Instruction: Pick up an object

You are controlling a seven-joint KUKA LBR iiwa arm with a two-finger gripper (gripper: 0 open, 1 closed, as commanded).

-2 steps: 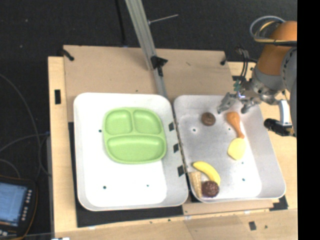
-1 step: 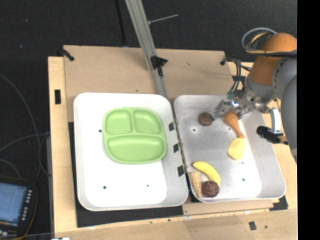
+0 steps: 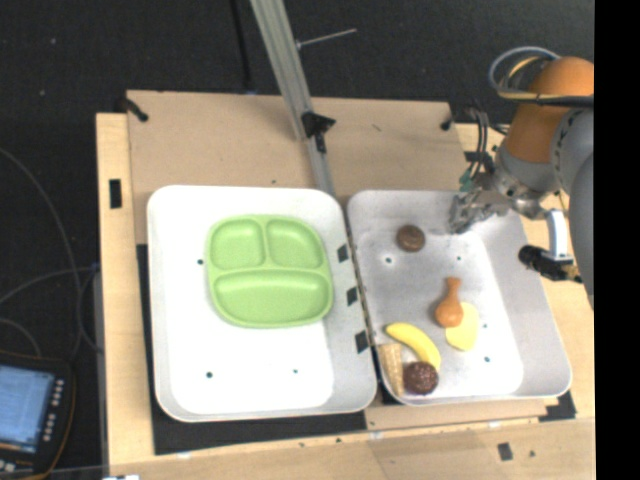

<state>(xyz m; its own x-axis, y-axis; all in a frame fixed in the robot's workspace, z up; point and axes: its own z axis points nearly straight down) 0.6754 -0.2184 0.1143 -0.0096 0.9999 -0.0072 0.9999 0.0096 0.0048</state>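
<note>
My gripper [image 3: 462, 218] hangs over the far right part of the right bin [image 3: 520, 353], pointing down and left. A brown round object [image 3: 410, 237] lies about fifty pixels to its left on the bin floor. Toward the near side sit an orange gourd-shaped piece [image 3: 450, 305], a pale yellow slice [image 3: 464, 332], a yellow banana [image 3: 414, 343], a dark reddish ball [image 3: 421, 376] and a tan strip [image 3: 392, 366]. Nothing shows between the fingers.
The left bin [image 3: 180, 368] holds a green divided plate [image 3: 270, 271]. A metal pole [image 3: 285, 68] slants up from the gap between the bins. A tablet [image 3: 30, 408] lies off the bench at lower left.
</note>
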